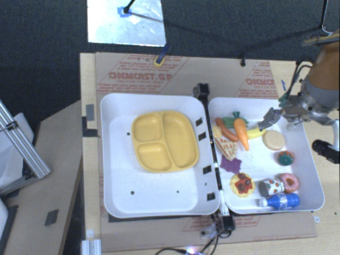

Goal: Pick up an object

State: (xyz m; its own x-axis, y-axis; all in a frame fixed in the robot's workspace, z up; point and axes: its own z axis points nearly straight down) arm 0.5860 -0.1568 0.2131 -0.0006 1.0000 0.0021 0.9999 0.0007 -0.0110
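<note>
- Camera view: the gripper (270, 119) reaches in from the right, low over the upper part of the right bin (313, 166). Its tip sits at the end of a toy banana (255, 134).
- I cannot tell whether the gripper is spread or closed, as the tip is small and blurred. Nothing can be seen between its parts, so I judge that no object is held.
- The objects to pick all lie in the right bin. A toy carrot (241, 132) lies just beside the banana, with a hot dog (226, 132) and a green vegetable piece (230, 120) to its left.
- A beige round biscuit (274, 140) lies just below the gripper's wrist, and a small green and red ball (286, 158) lies below that.
- Lower in the bin lie a sandwich wedge (225, 148), a purple piece (231, 165), a small pizza (242, 185), a pink doughnut (289, 182), a red and white can (271, 186) and a blue bottle (280, 201).
- The left bin (114, 158) bears a yellow divided plate (163, 141), which lies flat.
- Progress: the arm appears to be at the approach stage. The grasp and the lift are both not yet done, and the banana looks the likeliest target.
</note>
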